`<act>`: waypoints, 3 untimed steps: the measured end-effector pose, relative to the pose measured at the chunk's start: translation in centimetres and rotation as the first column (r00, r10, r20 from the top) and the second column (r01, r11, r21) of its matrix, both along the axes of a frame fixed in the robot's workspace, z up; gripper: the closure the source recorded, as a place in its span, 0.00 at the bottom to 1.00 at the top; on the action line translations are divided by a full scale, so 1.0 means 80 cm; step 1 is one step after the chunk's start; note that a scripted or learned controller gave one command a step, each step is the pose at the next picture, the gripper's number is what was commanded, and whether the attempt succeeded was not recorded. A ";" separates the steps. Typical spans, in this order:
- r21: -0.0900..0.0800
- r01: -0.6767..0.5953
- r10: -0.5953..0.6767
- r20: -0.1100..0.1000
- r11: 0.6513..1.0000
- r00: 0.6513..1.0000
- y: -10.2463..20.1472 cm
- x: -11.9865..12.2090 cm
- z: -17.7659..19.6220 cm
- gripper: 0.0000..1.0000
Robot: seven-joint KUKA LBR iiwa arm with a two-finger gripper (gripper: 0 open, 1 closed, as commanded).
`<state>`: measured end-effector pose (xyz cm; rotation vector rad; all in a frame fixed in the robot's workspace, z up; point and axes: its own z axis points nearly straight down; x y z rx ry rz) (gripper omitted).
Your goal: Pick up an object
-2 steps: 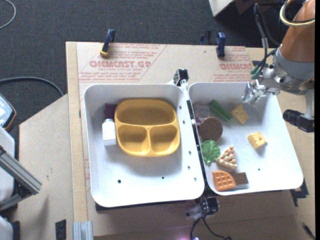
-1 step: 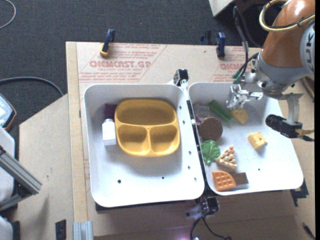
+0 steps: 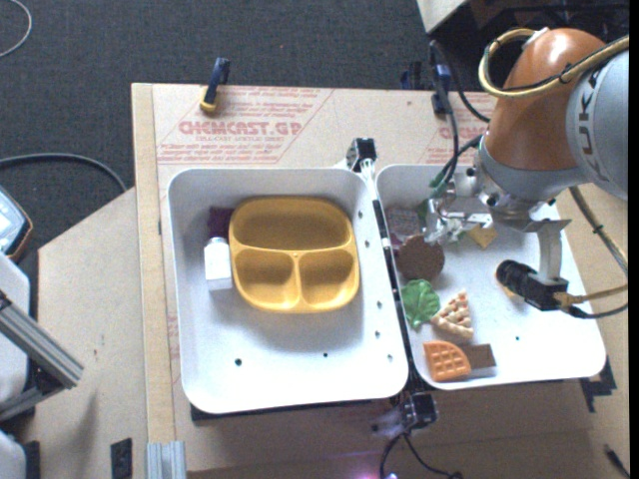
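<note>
1. The brown disc (image 3: 419, 259) lies flat at the 9 o'clock side of the right bin (image 3: 544, 339), close to the wall shared with the other bin.
2. The gripper (image 3: 445, 224) is low over the bin, just at 1 o'clock of the disc. Nothing can be seen held in it. I cannot tell whether it is spread or pressed together, as the view is too cluttered there.
3. A green piece (image 3: 419, 300) sits at 6 o'clock of the disc, just beside it.
4. A pale latticed wedge (image 3: 455, 315) lies at 5 o'clock of the disc, next to the green piece.
5. An orange waffle (image 3: 446, 360) lies at 6 o'clock of the wedge, near the bin's front wall. A brown bar (image 3: 483, 357) touches it at 3 o'clock.
6. A tan piece (image 3: 484, 236) lies at 3 o'clock of the gripper, partly under the wrist.
7. The arm (image 3: 539, 93) comes in from 2 o'clock, its orange band above the grey wrist.
8. The left bin (image 3: 200, 352) holds a yellow tray (image 3: 295, 265) with three compartments, set near its middle.
9. A white block (image 3: 217, 264) touches the tray at 9 o'clock. A purple thing (image 3: 220, 217) lies at 12 o'clock of the block, partly hidden by the tray.
10. Both bins rest on a board (image 3: 250, 128) with red print. A yellow and black clamp (image 3: 214, 86) grips its far edge at 11 o'clock.
</note>
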<state>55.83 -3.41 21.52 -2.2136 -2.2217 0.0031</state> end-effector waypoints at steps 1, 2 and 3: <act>-0.001 0.004 -0.004 0.002 1.000 1.000 -0.002 -0.003 -0.001 1.00; -0.001 0.003 -0.003 0.003 1.000 1.000 0.002 -0.010 0.003 1.00; -0.003 0.003 -0.003 0.009 1.000 1.000 0.006 0.003 0.021 1.00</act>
